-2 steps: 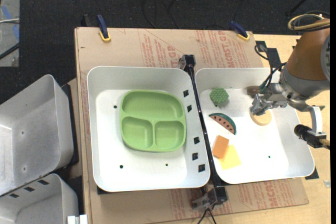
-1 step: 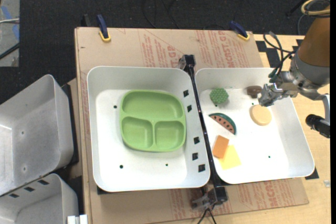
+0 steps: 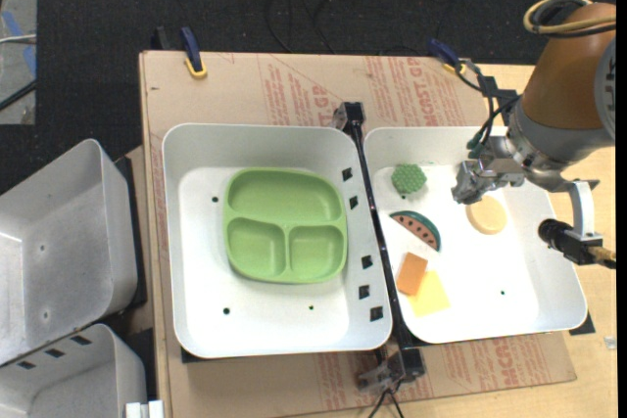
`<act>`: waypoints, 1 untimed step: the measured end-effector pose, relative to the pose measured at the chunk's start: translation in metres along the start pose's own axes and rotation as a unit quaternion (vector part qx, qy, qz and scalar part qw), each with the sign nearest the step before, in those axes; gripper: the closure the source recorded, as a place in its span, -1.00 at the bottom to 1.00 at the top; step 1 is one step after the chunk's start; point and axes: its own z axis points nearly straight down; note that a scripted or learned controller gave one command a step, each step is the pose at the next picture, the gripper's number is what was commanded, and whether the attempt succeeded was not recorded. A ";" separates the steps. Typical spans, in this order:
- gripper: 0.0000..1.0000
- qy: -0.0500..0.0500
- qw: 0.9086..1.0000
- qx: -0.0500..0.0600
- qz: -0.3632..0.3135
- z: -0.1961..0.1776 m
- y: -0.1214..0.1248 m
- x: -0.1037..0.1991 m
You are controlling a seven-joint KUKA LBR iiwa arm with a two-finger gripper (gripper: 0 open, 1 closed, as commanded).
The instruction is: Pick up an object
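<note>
Reaching in from the right, a grey robot arm hangs its gripper over the right-hand bin on a workshop bench.

Bench [image 3: 294,78]: a brown board with red printing, clamped at its far edge, carrying two shallow white bins side by side.

Arm [image 3: 568,83]: grey with an orange band above the wrist, coming in from the right and leaning over the far right part of the right bin.

Left bin [image 3: 186,240]: white, holding one green plate.

Right bin [image 3: 529,294]: white, holding five small things in its left and far half; its near right floor is bare.

Plate [image 3: 286,225]: light green, three compartments, lying flat in the middle of the left bin.

Gripper [image 3: 470,186]: pointed down over the right bin, just left of the pale disc; whether its fingers are apart or closed cannot be told, and nothing is seen between them.

Yellow block [image 3: 431,296]: flat, near the bin's front left, touching the orange block.

Orange block [image 3: 411,274]: overlapping the yellow block's far left corner.

Watermelon slice [image 3: 418,228]: a toy wedge, red with a green rind, just beyond the orange block.

Pale disc [image 3: 487,215]: cream, round, just beside the gripper's tip on its near right.

Green ball [image 3: 409,178]: bumpy, near the bin's far left corner, left of the gripper.
</note>
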 end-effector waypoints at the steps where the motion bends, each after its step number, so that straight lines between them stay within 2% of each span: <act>1: 1.00 0.000 1.000 -0.001 0.000 -0.013 -0.003 0.056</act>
